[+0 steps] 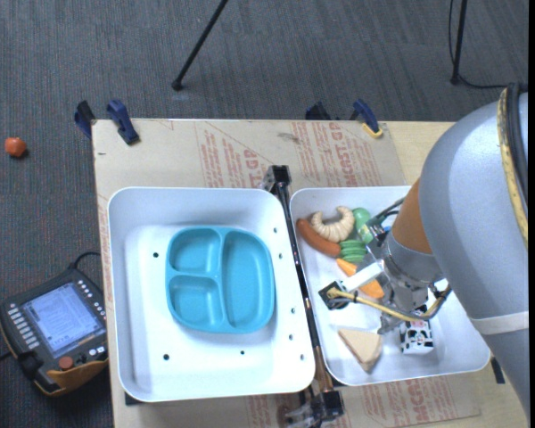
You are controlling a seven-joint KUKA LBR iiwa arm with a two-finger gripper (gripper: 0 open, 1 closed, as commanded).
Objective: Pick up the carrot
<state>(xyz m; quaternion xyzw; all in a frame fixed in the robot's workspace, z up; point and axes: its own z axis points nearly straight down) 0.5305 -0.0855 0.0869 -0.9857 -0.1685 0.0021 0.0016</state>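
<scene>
**Ana:** End effector (399, 300) first: where does it sit?

**Ben:** Low in the right bin (464, 357), around the middle of that bin's floor, on the side of the table (205, 150) nearest the right edge. The grey arm (477, 212) comes in over it from the right and covers much of the bin's right half.

**Ana:** Wide, narrow, holding something?

**Ben:** I cannot tell. Cables and the wrist hide that part, and nothing is plainly gripped.

**Ana:** And the carrot?

**Ben:** The carrot (360, 276) lies in the same bin, just beside the end effector on its left and a little toward the table's far edge. Orange shows on either side of a white strip crossing it, so part of it is hidden. Whether the tool touches it, I cannot say.

**Ana:** What is around it?

**Ben:** A sausage (316, 237) lies on the far-left side of it, with a pale curved piece (336, 224) just beyond that and green pieces (360, 224) beside it. A wedge of bread or cheese (361, 348) sits near the bin's near edge, apart from the carrot.

**Ana:** The other bin?

**Ben:** The left bin (129, 239) holds a blue divided plate (220, 279), well apart from the carrot.
</scene>
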